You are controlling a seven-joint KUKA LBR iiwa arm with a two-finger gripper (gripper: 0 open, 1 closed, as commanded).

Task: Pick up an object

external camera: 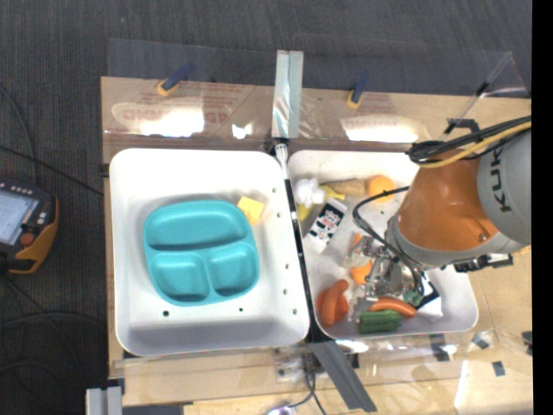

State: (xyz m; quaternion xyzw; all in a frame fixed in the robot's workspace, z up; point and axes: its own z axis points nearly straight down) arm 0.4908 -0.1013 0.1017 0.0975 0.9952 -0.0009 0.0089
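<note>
- Basically, the pickable stuff is toy food piled in the right bin (458, 314), mostly in its near half, under & around the gripper (386, 277).
- Orange carrot-shaped piece (390, 305) lies flat just below the gripper tip; a dark green veg piece (378, 322) sits right under it, touching or nearly so, near the bin's front wall.
- Red-orange rounded piece (333, 303) is left of those two, close to the wall betw. the bins.
- Small orange bit (361, 272) just left of the gripper.
- Gripper is low in the bin, over the carrot/green cluster; fingers lost in the metal clutter & toys, so can't tell if they're spread or pinched, or if anything sits betw. them.
- Farther back in the same bin: white card w/ black marks (325, 223), white object (306, 193) at the back-left corner, round orange fruit (379, 184) by the back wall.
- Arm (449, 210) comes in from the right, orange band above the wrist covers the bin's right-middle; black cables loop over it.
- Left bin (130, 232) holds a teal 3-compartment tray (203, 251), w/ a yellow block (251, 207) at the tray's back-right corner.
- Clear divider plate (288, 93) stands upright behind the gap betw. bins.
- Handheld pendant (24, 223) lies on the dark carpet, well left of the bench.
</note>
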